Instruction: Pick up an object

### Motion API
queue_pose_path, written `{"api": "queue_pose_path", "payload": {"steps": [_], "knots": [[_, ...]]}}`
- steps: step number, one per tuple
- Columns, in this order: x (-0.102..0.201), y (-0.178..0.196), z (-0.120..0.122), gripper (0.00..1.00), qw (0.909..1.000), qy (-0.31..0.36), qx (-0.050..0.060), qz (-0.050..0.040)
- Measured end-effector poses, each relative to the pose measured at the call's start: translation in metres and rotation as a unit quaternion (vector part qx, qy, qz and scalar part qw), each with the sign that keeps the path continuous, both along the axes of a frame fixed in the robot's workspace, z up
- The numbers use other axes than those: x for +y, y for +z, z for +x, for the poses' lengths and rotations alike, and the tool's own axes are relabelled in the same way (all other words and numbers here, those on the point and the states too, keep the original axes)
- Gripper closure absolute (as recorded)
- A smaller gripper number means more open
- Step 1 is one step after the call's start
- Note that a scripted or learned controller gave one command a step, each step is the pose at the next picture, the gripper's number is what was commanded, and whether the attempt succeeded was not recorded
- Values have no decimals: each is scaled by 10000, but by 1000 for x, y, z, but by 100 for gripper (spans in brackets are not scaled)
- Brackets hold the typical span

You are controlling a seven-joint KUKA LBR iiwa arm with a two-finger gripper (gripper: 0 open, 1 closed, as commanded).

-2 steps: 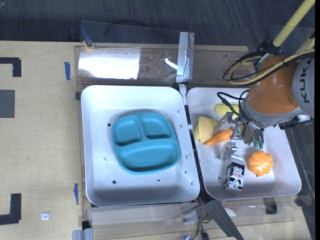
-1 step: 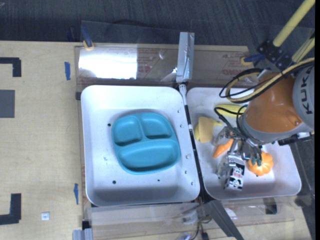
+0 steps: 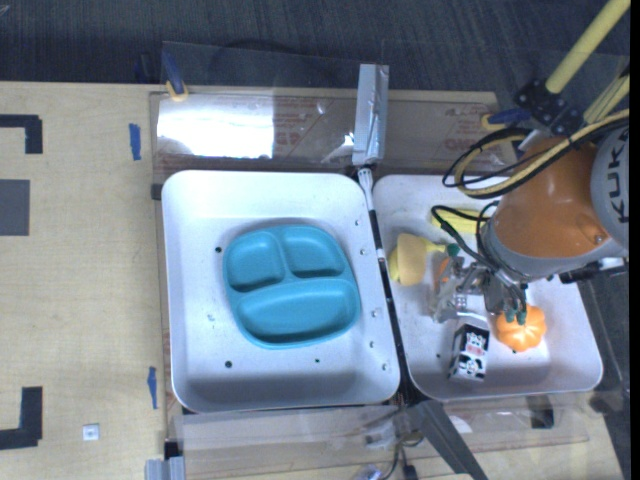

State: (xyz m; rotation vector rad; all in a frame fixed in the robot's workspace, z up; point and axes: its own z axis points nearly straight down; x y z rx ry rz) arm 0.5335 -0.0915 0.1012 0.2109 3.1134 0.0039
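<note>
My gripper point(image 3: 462, 300) hangs over the middle of the right bin point(image 3: 570, 368), under the arm's orange band. Its metal fingers point down toward the bin floor, with nothing visibly between them. A pale yellow object point(image 3: 408, 259) lies just to the gripper's left. A small orange pumpkin-like toy point(image 3: 522, 330) with a green stem sits to its right. A black and white toy point(image 3: 470, 353) lies just below the gripper, near the bin's front wall.
The left bin point(image 3: 190, 268) holds a blue divided plate point(image 3: 290, 283). A clear plastic wall with a metal post point(image 3: 370, 113) stands behind both bins. Yellow and black cables point(image 3: 500, 158) loop above the arm at the right.
</note>
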Motion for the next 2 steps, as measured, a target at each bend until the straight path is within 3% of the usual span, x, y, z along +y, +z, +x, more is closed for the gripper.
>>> {"api": "queue_pose_path", "payload": {"steps": [1, 2], "knots": [[0, -1, 0, 0, 10000, 0, 9, 2], [0, 10, 2, 100, 10000, -6, -30, 3]]}}
